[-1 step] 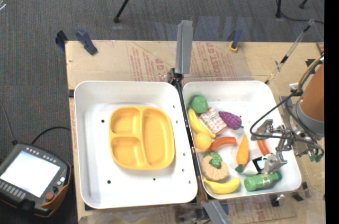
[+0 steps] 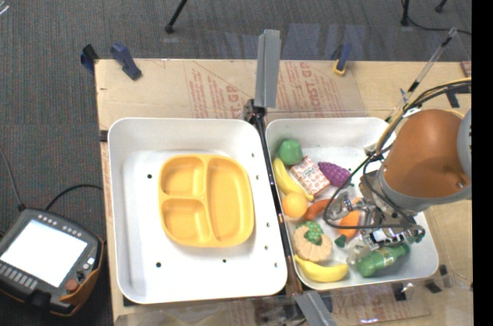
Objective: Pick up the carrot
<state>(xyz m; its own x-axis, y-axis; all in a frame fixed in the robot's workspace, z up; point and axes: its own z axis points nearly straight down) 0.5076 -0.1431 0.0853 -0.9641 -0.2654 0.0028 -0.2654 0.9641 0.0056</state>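
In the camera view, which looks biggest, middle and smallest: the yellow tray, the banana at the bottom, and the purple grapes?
1. Yellow tray, biggest by far.
2. Banana at the bottom of the right bin.
3. Purple grapes, a little smaller than the banana; they lie farther from the camera, so those two are close.

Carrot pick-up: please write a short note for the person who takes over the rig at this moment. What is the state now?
Gripper: low in the right bin, over the toy food; whether it is open or shut cannot be seen.
Carrot: lies in the right bin, just left of the gripper, between the orange and the arm's cables. An orange piece under the gripper may be more of it; unclear.
Left bin: holds the yellow divided tray.
Done: the arm is down at the pile.
Left: no grasp of the carrot can be confirmed; grip it and lift it.
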